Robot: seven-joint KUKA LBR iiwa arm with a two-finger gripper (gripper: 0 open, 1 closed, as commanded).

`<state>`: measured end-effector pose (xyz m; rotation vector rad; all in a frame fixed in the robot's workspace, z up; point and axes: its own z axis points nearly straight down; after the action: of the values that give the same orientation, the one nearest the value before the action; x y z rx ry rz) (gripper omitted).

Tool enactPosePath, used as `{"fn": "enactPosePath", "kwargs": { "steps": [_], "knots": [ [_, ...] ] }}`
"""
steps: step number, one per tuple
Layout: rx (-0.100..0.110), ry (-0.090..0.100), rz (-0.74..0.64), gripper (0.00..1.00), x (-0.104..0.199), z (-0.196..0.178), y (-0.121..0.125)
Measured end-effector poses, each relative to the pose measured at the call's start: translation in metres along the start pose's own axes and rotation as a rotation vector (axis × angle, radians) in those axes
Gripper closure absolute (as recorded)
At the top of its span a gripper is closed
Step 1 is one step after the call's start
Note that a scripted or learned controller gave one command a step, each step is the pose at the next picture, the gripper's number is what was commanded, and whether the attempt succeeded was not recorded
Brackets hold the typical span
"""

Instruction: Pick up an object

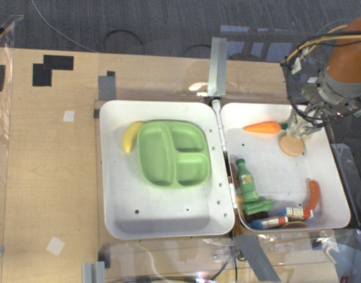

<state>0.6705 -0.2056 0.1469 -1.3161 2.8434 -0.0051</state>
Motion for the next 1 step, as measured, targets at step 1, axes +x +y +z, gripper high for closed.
{"fn": "enactPosePath", "kwargs": {
  "steps": [1],
  "knots": [
    [0.015, -0.008, 0.202, 1.00, -0.0048, -0.1326, -0.0005]
  ]
}}
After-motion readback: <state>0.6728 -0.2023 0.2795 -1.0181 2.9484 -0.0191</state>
